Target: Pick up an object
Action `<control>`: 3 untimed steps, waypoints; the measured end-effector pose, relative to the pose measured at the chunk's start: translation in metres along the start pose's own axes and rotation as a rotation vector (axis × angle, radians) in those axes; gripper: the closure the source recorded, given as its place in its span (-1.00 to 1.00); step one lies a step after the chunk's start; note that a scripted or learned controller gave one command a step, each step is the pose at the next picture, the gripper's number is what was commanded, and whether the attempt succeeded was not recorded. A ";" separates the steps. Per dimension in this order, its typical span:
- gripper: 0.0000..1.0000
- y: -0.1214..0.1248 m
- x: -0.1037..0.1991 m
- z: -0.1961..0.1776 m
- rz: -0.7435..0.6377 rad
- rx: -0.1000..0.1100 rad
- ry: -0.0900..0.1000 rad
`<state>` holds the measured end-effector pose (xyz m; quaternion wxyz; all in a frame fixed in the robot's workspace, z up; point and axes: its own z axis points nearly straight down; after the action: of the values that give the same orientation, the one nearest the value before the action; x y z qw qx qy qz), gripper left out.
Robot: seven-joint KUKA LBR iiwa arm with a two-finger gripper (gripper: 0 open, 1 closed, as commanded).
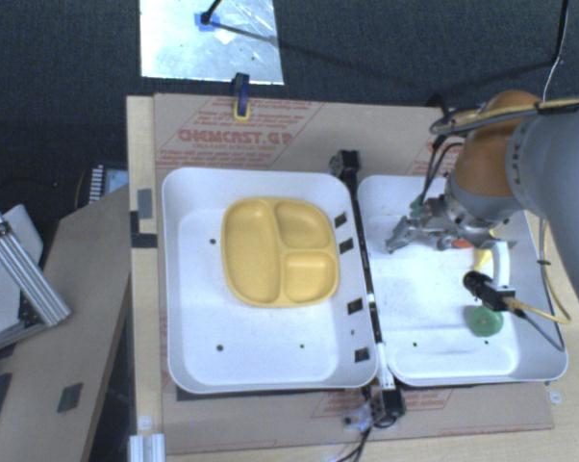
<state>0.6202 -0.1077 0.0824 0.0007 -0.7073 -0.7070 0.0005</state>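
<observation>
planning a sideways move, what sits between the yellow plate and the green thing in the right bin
In the camera view, between the yellow plate and the green object lie the black divider strip and bare white bin floor.

The grey arm reached in from the right, its orange band above the wrist, the gripper lowered and pointing left.

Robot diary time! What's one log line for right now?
arm: over right bin | tool: low above bin floor | left bin: yellow divided plate | right bin: green object, yellow object | lifted: nothing seen
</observation>
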 end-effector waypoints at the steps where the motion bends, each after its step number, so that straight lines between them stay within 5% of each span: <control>1: 1.00 0.002 -0.001 -0.013 0.001 -0.005 -0.001; 3: 1.00 0.010 0.013 -0.132 -0.007 -0.010 -0.001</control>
<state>0.6307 -0.0951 0.2145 -0.0034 -0.7049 -0.7093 -0.0025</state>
